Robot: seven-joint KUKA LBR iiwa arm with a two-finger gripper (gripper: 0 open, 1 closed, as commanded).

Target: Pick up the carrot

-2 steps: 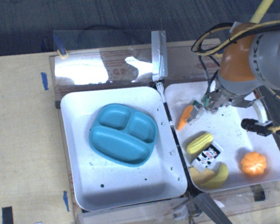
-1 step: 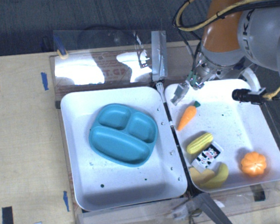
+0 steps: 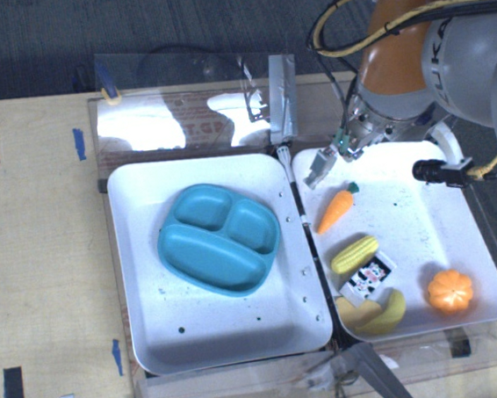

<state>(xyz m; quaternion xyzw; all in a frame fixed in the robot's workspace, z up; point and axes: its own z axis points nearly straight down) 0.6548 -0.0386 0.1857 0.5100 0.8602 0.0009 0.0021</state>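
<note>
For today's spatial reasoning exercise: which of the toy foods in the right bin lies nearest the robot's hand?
The carrot, orange with a green top, lies just below the hand. The corn, banana and orange pumpkin lie farther down the bin.

Divided tray in left bin, carrot in right bin, hand just behind carrot

Glossy white plastic bins, matt blue plastic tray

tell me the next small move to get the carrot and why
Probably shift the gripper a little toward the near edge of the right bin and lower it over the carrot. The carrot lies free on the bin floor, just below the gripper, not between its fingers.
</note>
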